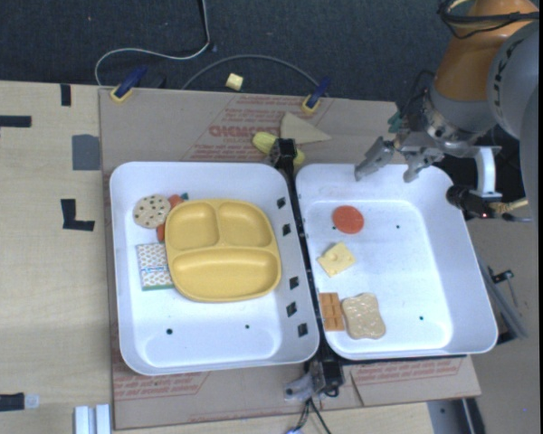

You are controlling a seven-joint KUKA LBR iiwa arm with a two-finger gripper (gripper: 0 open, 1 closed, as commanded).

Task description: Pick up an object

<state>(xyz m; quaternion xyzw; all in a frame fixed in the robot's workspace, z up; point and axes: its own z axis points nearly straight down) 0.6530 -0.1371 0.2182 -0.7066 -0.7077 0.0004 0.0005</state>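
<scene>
Far left of the hand, a yellow tray (223, 249) sits in the left bin (136, 333). Nearer, below-left of the hand, a red disc (347, 219), cheese (336, 259) and bread (363, 316) lie in the right bin (434, 269). The hand (391, 163) hovers over that bin's far rim, fingers spread, nothing between them.

Grey arm (525, 61); orange band (484, 48)

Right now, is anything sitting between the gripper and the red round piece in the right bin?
Nothing visible does. The gripper hangs over the right bin's far rim, fingers spread; only bare bin floor separates it from the red round piece.
</scene>
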